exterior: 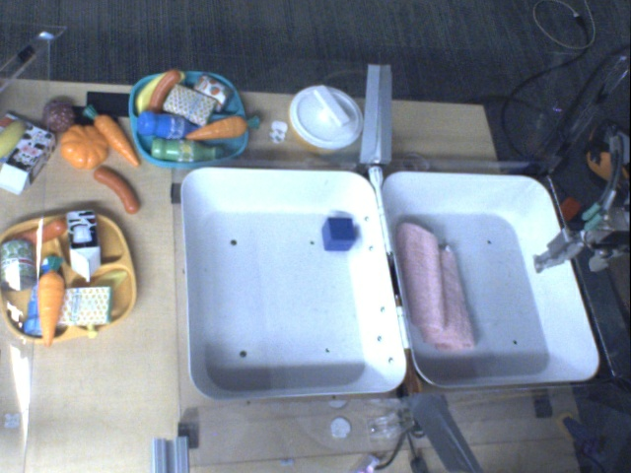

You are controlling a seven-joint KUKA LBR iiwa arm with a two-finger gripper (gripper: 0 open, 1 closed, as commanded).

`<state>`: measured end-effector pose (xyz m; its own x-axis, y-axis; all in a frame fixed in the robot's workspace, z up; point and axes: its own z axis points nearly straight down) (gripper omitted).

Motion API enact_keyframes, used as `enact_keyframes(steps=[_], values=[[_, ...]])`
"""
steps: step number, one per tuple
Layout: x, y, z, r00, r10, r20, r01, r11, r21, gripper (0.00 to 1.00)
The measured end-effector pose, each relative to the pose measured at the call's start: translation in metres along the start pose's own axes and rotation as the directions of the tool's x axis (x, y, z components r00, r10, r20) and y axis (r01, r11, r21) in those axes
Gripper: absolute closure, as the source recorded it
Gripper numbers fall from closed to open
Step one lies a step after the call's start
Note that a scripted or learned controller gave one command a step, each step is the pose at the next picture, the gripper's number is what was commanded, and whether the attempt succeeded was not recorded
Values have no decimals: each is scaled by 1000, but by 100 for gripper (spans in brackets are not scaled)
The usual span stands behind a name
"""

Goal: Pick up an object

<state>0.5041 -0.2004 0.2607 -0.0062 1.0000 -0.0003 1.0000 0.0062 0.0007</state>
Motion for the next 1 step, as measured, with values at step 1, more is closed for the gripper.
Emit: enact_keyframes(steps=[1], values=[[40,11,142,991,-136,-2,136,991,3,0]])
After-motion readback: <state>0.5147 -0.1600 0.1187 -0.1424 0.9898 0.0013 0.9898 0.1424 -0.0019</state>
